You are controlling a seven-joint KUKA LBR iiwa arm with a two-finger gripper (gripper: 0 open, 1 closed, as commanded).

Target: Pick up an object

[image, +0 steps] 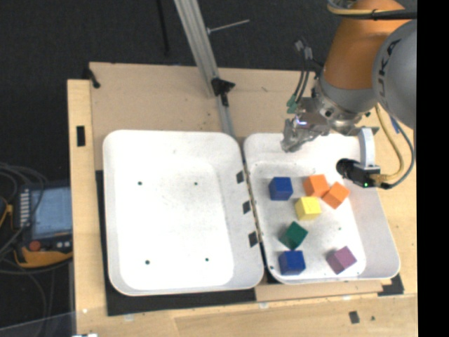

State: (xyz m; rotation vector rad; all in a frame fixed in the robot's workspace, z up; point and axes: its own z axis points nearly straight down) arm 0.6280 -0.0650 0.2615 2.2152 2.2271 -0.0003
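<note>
On your counter [84, 188], the right bin [372, 258] holds all seven blocks, and the arm [361, 48] hangs over that bin's far edge. Your tool [296, 140] carries nothing, and you cannot tell whether it is apart or together. The blue block [280, 188] lies nearest, just toward you from the tool, with the orange pair [327, 189] to its right.

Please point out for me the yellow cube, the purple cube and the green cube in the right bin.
yellow cube [307, 207], camera view, on its top face.
purple cube [341, 258], camera view, on its top face.
green cube [293, 234], camera view, on its top face.
</note>
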